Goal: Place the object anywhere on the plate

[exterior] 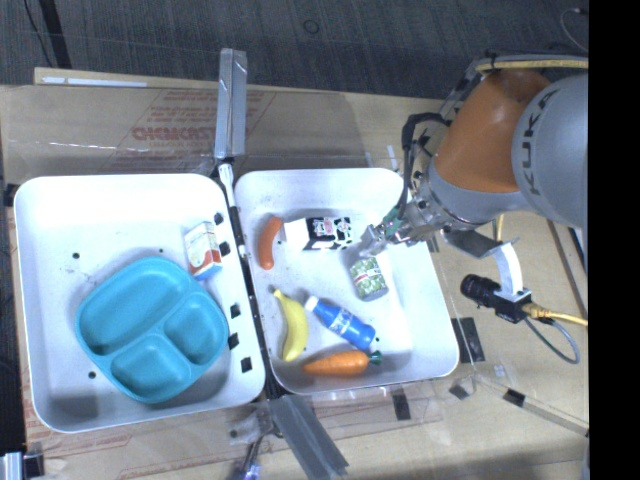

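A blue divided plate [150, 333] lies in the left bin [60, 208]. My gripper [375, 238] hangs over the right bin [425, 298], near its upper right. Just below it, a small green packet [369, 278] meets the gripper's tip with its top end. Whether the packet is held cannot be told from this view. The grey arm with its orange band [490, 138] reaches in from the right.
A red and white carton [203, 248] stands in the left bin beside the plate. The right bin holds a sausage [268, 241], a black and white box [320, 232], a banana [292, 324], a blue bottle [342, 322] and a carrot [338, 364].
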